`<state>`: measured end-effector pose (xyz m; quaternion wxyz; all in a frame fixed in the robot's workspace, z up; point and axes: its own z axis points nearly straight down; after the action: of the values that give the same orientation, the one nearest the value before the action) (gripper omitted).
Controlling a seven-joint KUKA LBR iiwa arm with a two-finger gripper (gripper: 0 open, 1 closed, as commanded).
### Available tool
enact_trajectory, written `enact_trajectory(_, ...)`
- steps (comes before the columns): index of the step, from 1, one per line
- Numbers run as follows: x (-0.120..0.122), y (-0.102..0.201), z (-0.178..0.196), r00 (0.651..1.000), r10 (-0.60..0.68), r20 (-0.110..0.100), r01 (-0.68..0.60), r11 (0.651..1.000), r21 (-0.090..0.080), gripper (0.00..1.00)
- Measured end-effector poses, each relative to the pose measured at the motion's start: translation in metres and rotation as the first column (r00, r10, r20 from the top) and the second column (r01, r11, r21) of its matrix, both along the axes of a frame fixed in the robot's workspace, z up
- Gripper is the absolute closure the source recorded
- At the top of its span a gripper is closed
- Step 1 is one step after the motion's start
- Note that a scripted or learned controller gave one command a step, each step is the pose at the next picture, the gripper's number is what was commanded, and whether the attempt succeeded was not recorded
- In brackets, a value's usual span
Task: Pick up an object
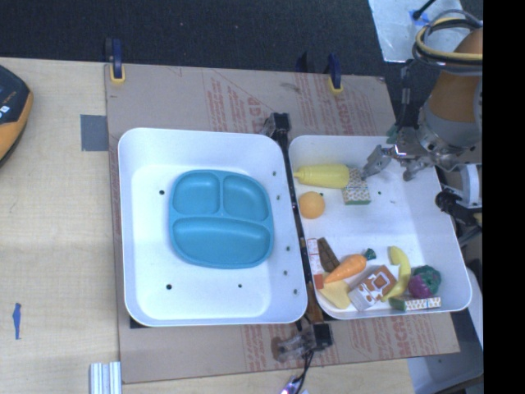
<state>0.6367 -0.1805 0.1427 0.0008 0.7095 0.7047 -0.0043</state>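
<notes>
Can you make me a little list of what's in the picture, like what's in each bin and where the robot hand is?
left bin: a blue divided plate
right bin: toy food
top of right bin: yellow corn, small sponge block, orange ball
bottom of right bin: carrot, banana, purple grapes, small boxes
gripper: over the top of the right bin, just right of the corn
holding anything: nothing seen between its fingers
</notes>
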Motion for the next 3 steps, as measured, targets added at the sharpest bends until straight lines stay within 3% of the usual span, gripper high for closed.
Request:
enact_trajectory(1, -0.017, 0.018, -0.054, 1.000, 0.010, -0.004, -0.010, 1.000, 0.008, 0.00)
enact_trajectory(2, 0.014, 0.070, -0.055, 0.999, 0.017, -0.030, -0.017, 1.000, 0.010, 0.00)
enact_trajectory(3, -0.047, 0.080, -0.051, 1.000, 0.010, -0.005, -0.010, 1.000, 0.008, 0.00)
